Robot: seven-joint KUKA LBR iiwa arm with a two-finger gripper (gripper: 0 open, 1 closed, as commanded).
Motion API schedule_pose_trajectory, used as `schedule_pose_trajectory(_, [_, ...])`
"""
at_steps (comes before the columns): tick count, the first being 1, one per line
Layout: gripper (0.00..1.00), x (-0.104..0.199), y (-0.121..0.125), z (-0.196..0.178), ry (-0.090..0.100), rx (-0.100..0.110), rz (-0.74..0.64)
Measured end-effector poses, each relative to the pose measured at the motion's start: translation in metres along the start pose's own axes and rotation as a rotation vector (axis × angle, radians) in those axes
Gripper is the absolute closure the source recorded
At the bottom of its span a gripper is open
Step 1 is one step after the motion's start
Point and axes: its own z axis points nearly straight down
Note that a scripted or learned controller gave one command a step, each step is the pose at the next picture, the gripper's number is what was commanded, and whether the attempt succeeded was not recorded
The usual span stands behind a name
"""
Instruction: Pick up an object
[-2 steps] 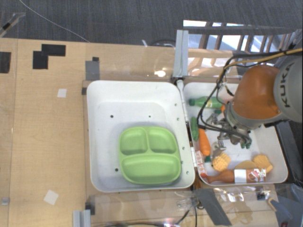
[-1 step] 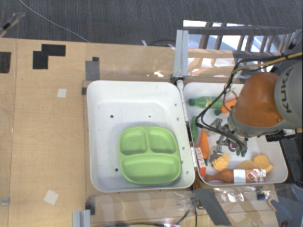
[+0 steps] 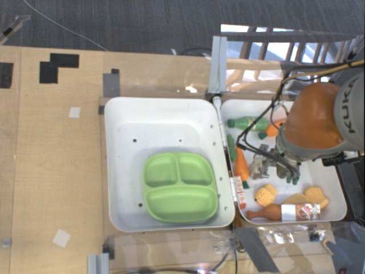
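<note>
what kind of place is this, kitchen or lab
Most likely a robot lab: a grey arm works over two white bins on a plywood bench, with toy food like a carrot.

Robotics lab: wooden bench (image 3: 51,170), twin white bins (image 3: 122,119), toy food (image 3: 265,194).

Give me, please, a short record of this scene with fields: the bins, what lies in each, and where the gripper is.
left bin: holds a green divided plate
right bin: holds toy food items
items in right bin: carrot, green bottle, corn piece, brown bottle with a white label, biscuit-like pieces
arm: grey with an orange band, reaching in from the right, over the right bin
gripper: low over the right bin, beside the carrot and above the corn piece
object held: cannot tell
</note>
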Motion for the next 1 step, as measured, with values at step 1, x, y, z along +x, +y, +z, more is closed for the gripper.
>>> schedule_pose_trajectory(1, [1.00,-0.1115,0.0198,-0.1037,0.018,-0.003,0.066])
